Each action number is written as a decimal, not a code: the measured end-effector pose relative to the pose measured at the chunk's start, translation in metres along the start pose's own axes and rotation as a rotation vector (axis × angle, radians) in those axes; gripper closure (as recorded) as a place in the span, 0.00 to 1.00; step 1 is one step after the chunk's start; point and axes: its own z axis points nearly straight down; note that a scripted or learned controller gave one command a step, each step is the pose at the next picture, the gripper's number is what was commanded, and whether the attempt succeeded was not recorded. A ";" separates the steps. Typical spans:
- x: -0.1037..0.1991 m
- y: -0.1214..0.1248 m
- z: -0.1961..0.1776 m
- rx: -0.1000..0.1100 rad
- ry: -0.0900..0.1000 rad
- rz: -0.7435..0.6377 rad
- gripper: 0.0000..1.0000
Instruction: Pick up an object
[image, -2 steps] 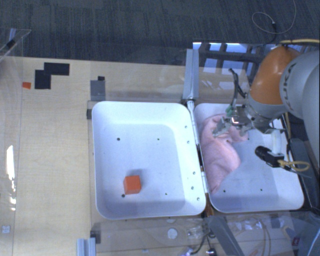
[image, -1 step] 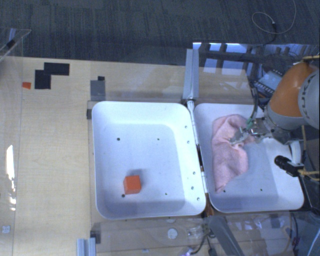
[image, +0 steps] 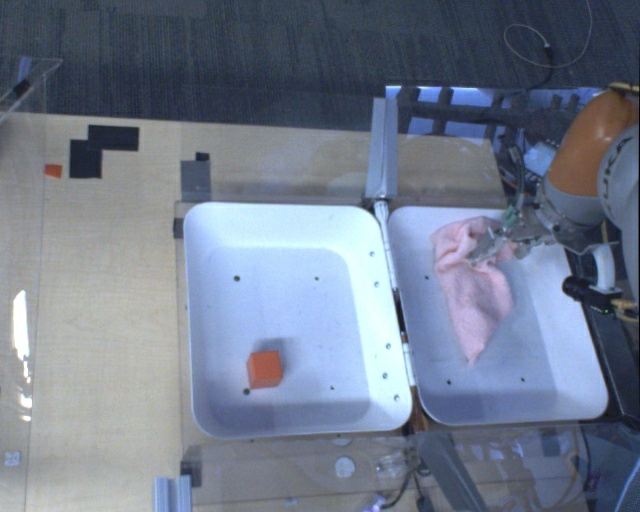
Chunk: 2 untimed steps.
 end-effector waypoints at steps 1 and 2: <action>0.041 -0.034 -0.002 -0.013 -0.011 -0.206 0.00; 0.037 -0.016 -0.002 -0.009 -0.010 -0.357 0.00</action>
